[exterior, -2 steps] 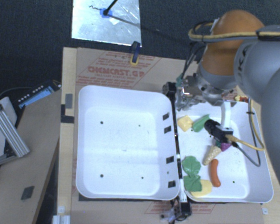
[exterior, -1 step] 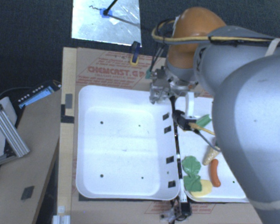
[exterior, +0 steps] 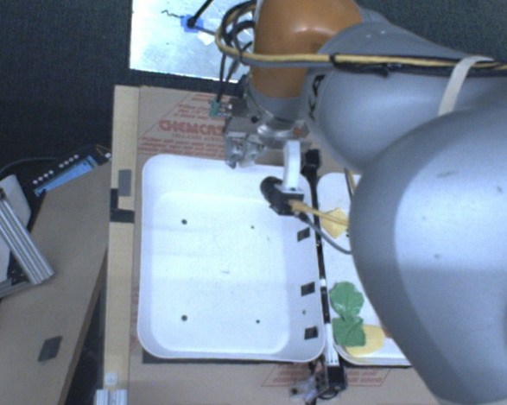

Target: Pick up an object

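My gripper [exterior: 258, 167] hangs below the orange wrist band, over the far edge of the left bin [exterior: 160, 234], close to the divider between the two bins. Nothing is visibly held in it. In the right bin [exterior: 345, 188], a green leafy object [exterior: 347, 301] lies near the front, with a yellow object [exterior: 363, 340] just under it. Another yellow piece [exterior: 334, 218] lies further back beside the divider. The grey arm hides most of the right bin.
The bins sit on a cardboard sheet [exterior: 185, 123] on the bench. Black clips [exterior: 308, 289] line the divider between the bins. A metal frame [exterior: 13, 232] and a blue-edged device [exterior: 65, 169] stand to the left, outside the bins.
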Available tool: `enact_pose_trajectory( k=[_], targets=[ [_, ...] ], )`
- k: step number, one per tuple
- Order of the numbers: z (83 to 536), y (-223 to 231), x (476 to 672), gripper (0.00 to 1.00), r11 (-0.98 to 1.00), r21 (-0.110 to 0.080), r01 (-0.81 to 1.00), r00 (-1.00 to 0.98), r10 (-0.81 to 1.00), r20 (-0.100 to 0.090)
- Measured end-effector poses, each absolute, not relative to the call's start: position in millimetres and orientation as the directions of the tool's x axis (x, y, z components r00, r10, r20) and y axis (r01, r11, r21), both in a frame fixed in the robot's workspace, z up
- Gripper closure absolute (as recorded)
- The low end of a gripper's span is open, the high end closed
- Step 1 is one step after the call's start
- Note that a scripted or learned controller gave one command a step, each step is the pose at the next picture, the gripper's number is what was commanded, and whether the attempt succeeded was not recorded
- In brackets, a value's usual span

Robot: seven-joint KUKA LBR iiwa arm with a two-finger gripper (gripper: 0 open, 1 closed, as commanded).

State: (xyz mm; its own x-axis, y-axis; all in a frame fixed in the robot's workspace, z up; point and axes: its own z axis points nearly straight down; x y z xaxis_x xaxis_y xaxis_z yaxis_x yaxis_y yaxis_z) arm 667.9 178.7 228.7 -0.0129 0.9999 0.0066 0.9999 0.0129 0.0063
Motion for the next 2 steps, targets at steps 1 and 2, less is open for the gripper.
enact_pose_trajectory(
  k=[1,2],
  targets=[
    [304.3,239.5,668.7,1.0,0.011,0.01,1.0,-0.011,1.0,0.007],
    [254.4,185.7,668.6,1.0,-0.003,-0.002,1.0,0.003,1.0,-0.002]
  ],
)
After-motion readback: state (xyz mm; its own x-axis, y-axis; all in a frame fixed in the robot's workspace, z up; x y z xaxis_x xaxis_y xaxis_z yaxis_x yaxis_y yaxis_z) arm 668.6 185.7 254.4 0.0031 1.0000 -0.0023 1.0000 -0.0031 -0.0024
